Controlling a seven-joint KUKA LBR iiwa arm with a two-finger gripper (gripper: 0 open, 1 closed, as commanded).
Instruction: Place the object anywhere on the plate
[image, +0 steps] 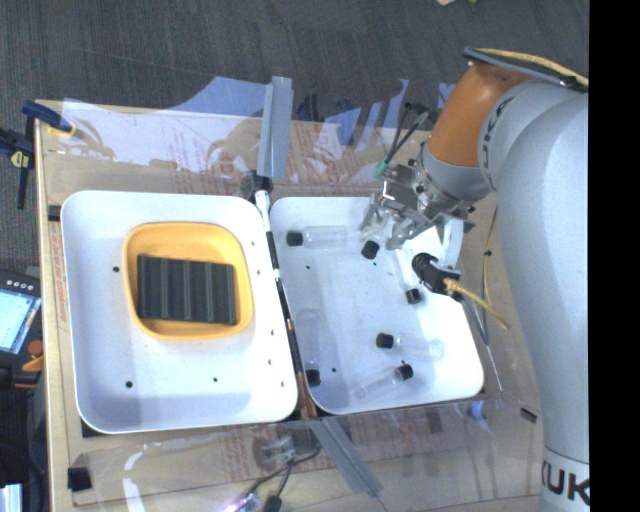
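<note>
Grey with an orange band, the arm (530, 130) reaches in from the right and bends down over the far right corner of the right white shallow bin (455, 375). Its two-finger gripper (395, 225) hangs just above the bin floor; finger spread cannot be told. Wooden bench (150, 455) carries both bins on dark carpet. Left white bin (90, 380) holds the yellow rounded plate (185, 240) with a dark ribbed insert. Clear plastic tubes with black caps (385, 378) lie scattered in the right bin, long axes mostly crosswise.

Bright even overhead light; white bins (100, 390) near overexposed; soft shadows; slight blur.
</note>
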